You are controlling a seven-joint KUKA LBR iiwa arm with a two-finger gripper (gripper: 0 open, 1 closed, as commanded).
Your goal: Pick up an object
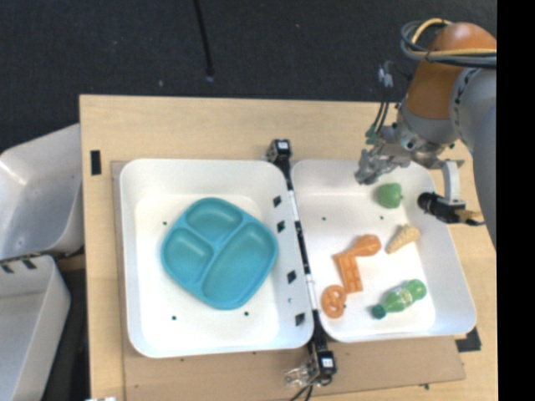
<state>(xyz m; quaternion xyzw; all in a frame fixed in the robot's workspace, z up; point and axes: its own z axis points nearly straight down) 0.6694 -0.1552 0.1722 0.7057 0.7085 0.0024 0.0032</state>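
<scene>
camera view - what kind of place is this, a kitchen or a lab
Most likely a robot lab bench, not a kitchen: two white bins sit side by side on a wooden board, a grey and orange arm reaches in, and the contents are toys, such as a green bottle and a blue divided plate.

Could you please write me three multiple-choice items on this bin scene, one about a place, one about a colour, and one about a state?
1. Where does the blue divided plate lie?
A. In the left bin
B. In the right bin
C. On the bare bench

2. What colour is the toy bottle?
A. Orange
B. Green
C. Blue

3. How does the gripper stand?
A. Clamped on the blue plate
B. Over the left bin's middle
C. At the right bin's far edge, beside the round green object

Answers: 1 A, the plate sits on the left bin's floor. 2 B, the bottle is green throughout. 3 C, the arm ends just above and left of the round green object.
</scene>
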